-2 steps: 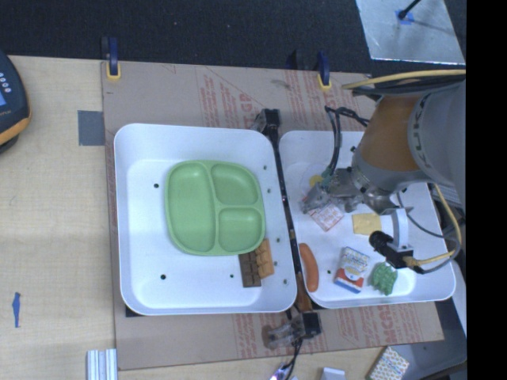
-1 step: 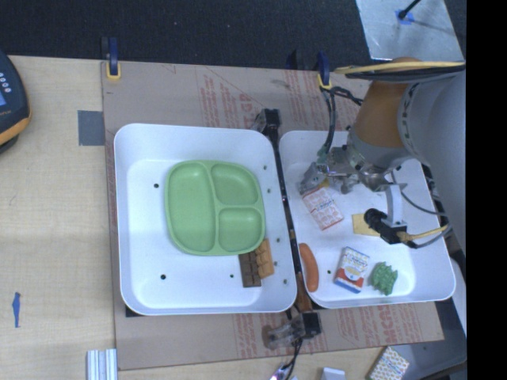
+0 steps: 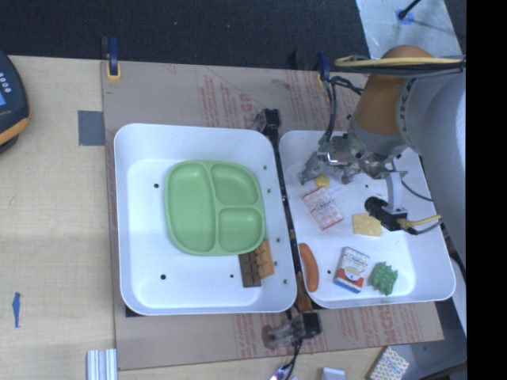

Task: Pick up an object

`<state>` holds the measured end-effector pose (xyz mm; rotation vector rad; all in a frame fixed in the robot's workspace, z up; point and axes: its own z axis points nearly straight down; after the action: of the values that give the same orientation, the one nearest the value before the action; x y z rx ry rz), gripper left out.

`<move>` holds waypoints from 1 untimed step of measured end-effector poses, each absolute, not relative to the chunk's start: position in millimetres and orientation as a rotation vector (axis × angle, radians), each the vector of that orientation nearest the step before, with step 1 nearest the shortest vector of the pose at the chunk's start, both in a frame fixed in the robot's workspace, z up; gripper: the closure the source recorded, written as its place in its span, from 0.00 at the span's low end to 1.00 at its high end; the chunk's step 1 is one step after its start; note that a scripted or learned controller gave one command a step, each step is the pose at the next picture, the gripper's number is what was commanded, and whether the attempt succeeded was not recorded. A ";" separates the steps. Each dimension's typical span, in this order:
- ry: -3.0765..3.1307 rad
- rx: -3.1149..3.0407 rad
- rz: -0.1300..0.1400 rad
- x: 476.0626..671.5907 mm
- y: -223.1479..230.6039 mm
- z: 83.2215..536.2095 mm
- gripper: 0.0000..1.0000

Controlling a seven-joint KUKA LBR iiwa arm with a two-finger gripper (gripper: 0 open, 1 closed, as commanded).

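My gripper (image 3: pixel 328 172) hangs low over the far-left part of the right bin (image 3: pixel 432 287), its fingers spread open with nothing held between them. A small yellow piece (image 3: pixel 321 182) lies just below the fingertips. Closer to the front are a pink-and-white packet (image 3: pixel 323 210), a yellow cheese wedge (image 3: pixel 365 225), an orange sausage (image 3: pixel 309 265), a small carton (image 3: pixel 351 269) and a green broccoli piece (image 3: pixel 383 278). The grey arm with its orange band (image 3: pixel 380 105) reaches in from the right.
The left bin (image 3: pixel 139 283) holds a green divided plate (image 3: pixel 214 207) and a brown waffle-like bar (image 3: pixel 256 266) near its front right corner. A black cable fitting (image 3: pixel 383 210) hangs over the right bin beside the cheese. A yellow device (image 3: pixel 9 97) sits at the far left.
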<state>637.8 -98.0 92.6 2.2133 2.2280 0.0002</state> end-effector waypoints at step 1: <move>2.228 2.221 -0.006 630.0 -102.7 91.8 0.00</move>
<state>630.0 -102.7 91.8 2.2208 2.2276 -0.0055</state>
